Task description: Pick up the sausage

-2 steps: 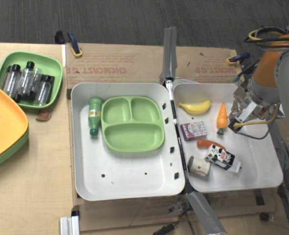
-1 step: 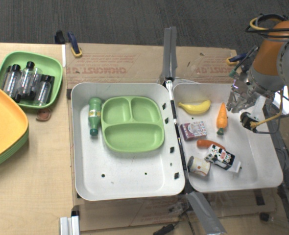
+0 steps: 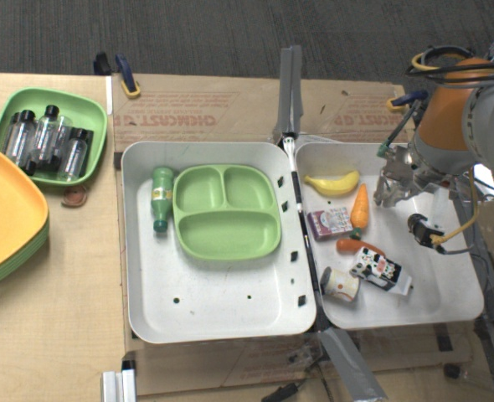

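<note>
over the right bin (image 3: 456,296), toward its 2 o'clock corner, the claw (image 3: 395,189) hangs above bare floor; whether it is open or closed cannot be told. the sausage (image 3: 348,244), a small reddish-orange piece, lies near the bin's centre, at about 8 o'clock from the claw and apart from it. judgement: descend squarely over the sausage, jaws straddling its short axis. obstructions: a carrot (image 3: 360,206) just beside it at 12 o'clock, a purple carton (image 3: 330,223) at 10 o'clock, a cow-print packet (image 3: 379,268) touching or nearly so at 4 o'clock. a banana (image 3: 331,182) and cup (image 3: 341,284) lie further off.
</note>
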### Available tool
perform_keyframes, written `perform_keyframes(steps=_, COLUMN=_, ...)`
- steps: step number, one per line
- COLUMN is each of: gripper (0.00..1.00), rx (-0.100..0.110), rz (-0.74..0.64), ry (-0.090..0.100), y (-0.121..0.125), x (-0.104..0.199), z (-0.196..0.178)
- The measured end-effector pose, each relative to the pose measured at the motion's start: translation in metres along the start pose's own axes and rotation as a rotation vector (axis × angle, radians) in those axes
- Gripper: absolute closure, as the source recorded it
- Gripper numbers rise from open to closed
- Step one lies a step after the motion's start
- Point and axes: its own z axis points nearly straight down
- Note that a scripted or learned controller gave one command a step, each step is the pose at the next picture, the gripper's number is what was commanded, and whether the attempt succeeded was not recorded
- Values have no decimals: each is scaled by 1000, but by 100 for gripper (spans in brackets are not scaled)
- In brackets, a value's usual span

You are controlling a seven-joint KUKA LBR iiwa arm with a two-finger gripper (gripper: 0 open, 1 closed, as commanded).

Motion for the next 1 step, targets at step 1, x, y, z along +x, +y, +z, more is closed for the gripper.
perform_keyframes(steps=1, gripper=100, rx=-1, rz=406, ry=-1, y=15, x=-45, z=-36)
